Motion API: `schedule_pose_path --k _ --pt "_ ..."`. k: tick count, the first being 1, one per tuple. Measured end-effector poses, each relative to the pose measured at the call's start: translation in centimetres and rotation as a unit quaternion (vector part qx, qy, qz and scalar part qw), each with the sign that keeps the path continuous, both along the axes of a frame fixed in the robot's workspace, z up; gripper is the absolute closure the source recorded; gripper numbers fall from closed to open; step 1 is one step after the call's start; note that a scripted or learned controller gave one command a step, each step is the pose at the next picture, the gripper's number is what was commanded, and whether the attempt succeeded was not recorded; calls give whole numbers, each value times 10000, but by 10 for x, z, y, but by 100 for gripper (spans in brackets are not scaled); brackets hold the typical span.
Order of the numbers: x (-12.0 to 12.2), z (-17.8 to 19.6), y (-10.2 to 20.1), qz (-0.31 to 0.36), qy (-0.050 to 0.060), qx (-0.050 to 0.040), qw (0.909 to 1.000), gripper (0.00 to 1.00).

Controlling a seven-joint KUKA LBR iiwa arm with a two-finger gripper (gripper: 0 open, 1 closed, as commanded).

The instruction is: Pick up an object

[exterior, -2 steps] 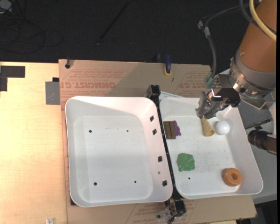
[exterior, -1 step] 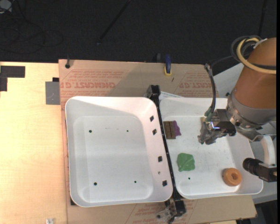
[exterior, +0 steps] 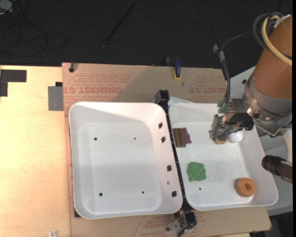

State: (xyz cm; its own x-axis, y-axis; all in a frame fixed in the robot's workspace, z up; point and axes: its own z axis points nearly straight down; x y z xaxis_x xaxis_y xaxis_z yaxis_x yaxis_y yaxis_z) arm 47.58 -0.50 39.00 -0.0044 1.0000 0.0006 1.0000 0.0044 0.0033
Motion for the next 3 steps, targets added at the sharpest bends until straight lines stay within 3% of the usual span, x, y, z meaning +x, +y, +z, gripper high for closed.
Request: schedule_pose_path --k 1,2,3 --pt "27 118 38 3 -42 2 10000 100" --pt "4 35 100 9 75 -9 10000 100" --pt "37 134 137 -1 -21 8 10000 100"
